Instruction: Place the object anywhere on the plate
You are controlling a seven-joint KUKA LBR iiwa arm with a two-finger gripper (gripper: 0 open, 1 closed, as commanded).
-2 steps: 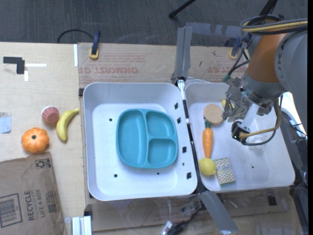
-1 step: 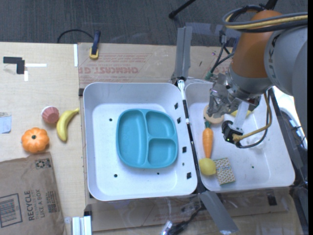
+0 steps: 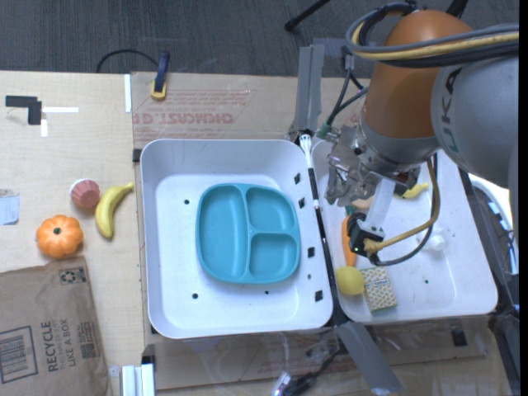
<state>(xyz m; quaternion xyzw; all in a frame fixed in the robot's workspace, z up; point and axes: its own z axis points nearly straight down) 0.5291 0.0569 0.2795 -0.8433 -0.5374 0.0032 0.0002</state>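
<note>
Overall, one plate (image 3: pixel 247 233), one lemon (image 3: pixel 350 281).

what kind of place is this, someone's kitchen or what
Probably a robotics lab bench, not a kitchen: a robot arm hangs over one of two white bins, the other holding a blue divided plate, with a toy-looking banana and pumpkin on the plywood beside them.

plate (image 3: pixel 227 221): teal, three compartments, lying flat, left of gripper (image 3: pixel 342 195), apart | lemon (image 3: pixel 349 280): yellow, on camera side of gripper, apart | orange piece (image 3: pixel 349 246): partly hidden, just under gripper
</note>
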